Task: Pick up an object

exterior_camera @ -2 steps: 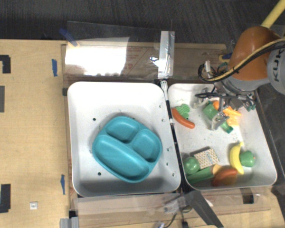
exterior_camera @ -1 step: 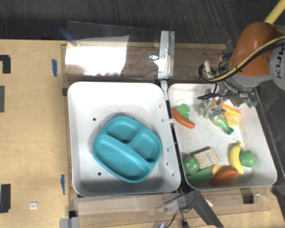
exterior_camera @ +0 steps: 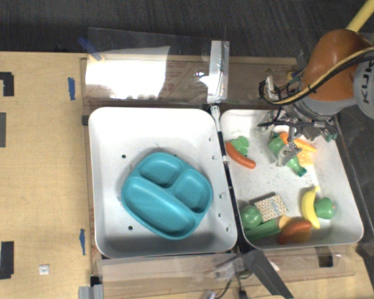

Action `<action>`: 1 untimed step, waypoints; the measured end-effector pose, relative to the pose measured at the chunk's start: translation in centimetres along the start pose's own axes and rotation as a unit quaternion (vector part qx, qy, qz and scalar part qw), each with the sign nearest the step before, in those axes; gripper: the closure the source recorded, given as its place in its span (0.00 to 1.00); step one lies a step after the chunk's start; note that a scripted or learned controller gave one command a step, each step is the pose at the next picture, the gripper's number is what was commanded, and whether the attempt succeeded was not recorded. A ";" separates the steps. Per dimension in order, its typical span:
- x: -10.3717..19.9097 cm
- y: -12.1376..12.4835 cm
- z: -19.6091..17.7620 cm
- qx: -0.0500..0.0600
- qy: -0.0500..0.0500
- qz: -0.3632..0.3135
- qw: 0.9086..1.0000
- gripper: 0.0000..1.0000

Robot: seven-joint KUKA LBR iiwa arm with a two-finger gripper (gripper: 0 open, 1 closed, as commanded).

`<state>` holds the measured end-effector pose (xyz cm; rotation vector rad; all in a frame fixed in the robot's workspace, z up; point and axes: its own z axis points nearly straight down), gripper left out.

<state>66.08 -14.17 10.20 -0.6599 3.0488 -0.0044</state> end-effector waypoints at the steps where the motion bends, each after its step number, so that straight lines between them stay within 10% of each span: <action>1: -2.2 2.6 1.3 -0.001 0.004 -0.020 1.000 0.00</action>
